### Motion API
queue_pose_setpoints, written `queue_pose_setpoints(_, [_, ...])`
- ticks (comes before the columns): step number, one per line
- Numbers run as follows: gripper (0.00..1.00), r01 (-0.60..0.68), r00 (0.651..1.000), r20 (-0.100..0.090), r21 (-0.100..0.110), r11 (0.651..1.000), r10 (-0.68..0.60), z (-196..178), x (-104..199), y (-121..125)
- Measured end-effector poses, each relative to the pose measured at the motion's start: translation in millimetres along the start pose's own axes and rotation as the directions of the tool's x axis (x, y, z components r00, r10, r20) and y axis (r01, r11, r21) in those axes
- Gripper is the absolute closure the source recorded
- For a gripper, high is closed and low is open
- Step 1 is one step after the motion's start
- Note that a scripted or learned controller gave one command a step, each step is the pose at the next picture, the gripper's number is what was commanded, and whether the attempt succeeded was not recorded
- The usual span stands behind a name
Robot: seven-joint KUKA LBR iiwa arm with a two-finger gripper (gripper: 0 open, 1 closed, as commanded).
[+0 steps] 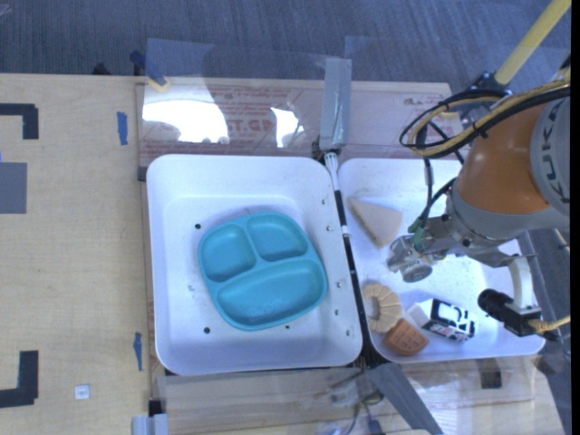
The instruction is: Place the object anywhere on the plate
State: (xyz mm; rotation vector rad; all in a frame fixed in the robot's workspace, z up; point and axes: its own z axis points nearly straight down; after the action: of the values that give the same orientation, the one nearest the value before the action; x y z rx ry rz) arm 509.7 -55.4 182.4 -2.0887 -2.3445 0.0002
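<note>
A blue plate point(262, 271) with three compartments lies in the left bin point(172, 207). The right bin point(399, 172) holds a pale wedge-shaped piece point(377, 218) at its back left, a round tan piece point(381, 304) and an orange-brown piece point(405, 338) at its front left, and a small black-and-white object point(450, 321) at the front. My gripper point(410, 263) hangs over the middle of the right bin, between the wedge and the black-and-white object. Its fingers point down and away from the camera.
The arm's grey and orange wrist point(503, 175) covers the right side of the right bin, with cables looping above it. A grey divider point(334, 116) stands behind the bins. A wooden bench top point(63, 243) extends to the left.
</note>
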Motion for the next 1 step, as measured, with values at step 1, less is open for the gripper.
queue_pose_setpoints(1, [1.0, 0.23, 0.973, 0.001, -0.001, 0.973, -0.23, -0.2, 69.4, 70.1])
